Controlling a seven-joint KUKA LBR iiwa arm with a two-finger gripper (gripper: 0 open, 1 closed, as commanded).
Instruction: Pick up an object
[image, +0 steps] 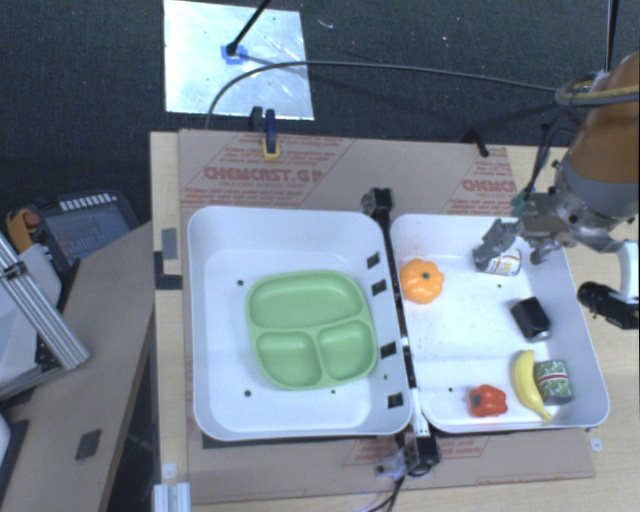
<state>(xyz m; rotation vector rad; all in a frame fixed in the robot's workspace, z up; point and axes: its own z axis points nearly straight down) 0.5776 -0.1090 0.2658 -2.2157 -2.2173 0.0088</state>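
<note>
My gripper (518, 248) hangs over the back of the right bin (455, 335), open, with its grey fingers (494, 241) spread apart. A small white container with a red-and-yellow label (503, 265) lies just below and between the fingertips; nothing is clamped. Also in this bin are an orange pumpkin (421, 281) at the left, a black block (530, 318) at the right, and along the front a red pepper (487, 400), a yellow banana (526, 383) and a small green-labelled can (552, 381).
The left bin (215, 330) holds a green divided plate (310, 329). A black divider with clips (388, 300) runs between the bins. A black fixture (610, 303) juts in past the right bin's rim.
</note>
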